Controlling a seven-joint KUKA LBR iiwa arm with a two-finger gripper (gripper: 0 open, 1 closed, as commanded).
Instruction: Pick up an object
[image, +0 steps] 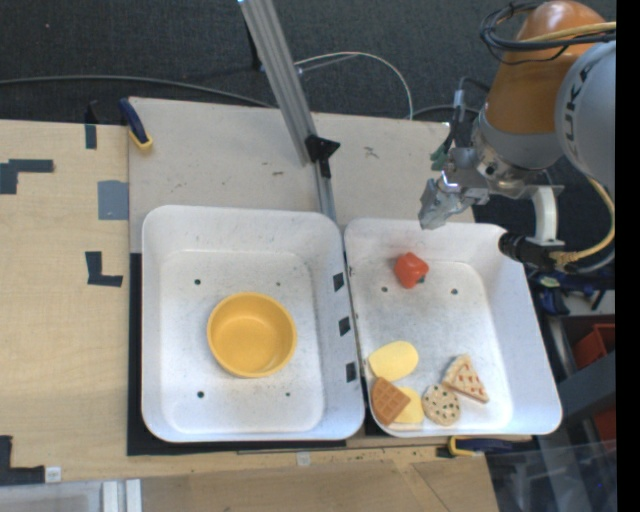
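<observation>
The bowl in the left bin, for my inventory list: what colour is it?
Yellow; the bowl shows plainly in the camera view, in the left bin.

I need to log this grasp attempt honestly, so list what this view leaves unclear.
- Gripper: small and blurred above the right bin's far rim; finger state unreadable.
- Its height over that rim: one slanted view cannot settle it.
- Red object: too small to identify.
- Arm: cut off by the top and right edges.
- Yellow piece near the waffle-like toy: partly covered, shape unclear.
</observation>
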